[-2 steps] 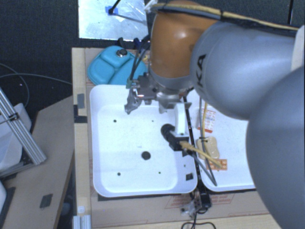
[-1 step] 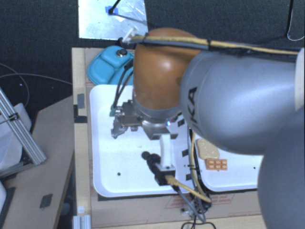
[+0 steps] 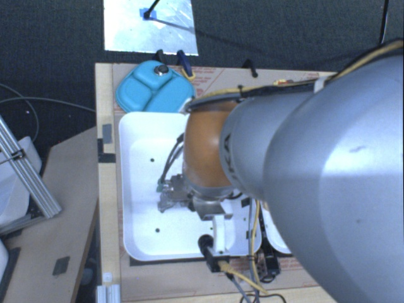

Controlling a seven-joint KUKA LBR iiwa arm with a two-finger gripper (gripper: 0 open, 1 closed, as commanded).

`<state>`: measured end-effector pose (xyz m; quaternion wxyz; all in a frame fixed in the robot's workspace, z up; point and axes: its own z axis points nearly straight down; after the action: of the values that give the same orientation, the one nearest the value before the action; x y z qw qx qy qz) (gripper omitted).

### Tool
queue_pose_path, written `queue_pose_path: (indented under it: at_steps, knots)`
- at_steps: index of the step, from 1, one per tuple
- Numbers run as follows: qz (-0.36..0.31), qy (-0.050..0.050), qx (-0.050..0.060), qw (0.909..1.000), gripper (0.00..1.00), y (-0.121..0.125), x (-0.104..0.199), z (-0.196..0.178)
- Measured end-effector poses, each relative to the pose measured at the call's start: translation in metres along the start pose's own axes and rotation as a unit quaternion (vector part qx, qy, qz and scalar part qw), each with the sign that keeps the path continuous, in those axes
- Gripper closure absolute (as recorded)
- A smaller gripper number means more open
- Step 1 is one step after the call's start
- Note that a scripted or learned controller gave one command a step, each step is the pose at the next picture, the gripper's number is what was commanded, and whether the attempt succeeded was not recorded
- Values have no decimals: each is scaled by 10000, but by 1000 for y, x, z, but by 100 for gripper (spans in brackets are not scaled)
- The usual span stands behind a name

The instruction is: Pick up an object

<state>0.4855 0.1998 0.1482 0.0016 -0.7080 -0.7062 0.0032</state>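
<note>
Presently, my gripper (image 3: 172,196) hangs low inside the left bin (image 3: 142,169), over the middle of its white floor. It reaches there from the right so that the wrist can descend straight onto whatever lies below. Whether it is spread or pressed together cannot be told, because the metal head is small, dark and seen at a slant. No item can be made out in its hold, so I claim no grasp.

My arm (image 3: 328,182) and its orange band (image 3: 205,147) cross the middle of the view and cover most of the right bin (image 3: 278,237). For that reason, the object I am meant to lift cannot be identified with certainty. The only candidate I can name is a blue moulded container (image 3: 154,88). It rests on the bench (image 3: 107,169) at the far rim of the left bin, well apart from my gripper.

By my judgement the pick is not yet made. The wrist cables (image 3: 237,276) trail over the near rim, slack enough to allow the reach.
</note>
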Motion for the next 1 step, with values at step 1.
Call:
queue_pose_path:
  at_steps: [1]
  knots:
    - [-1,9,-75,10000,0,84,-75,-58]
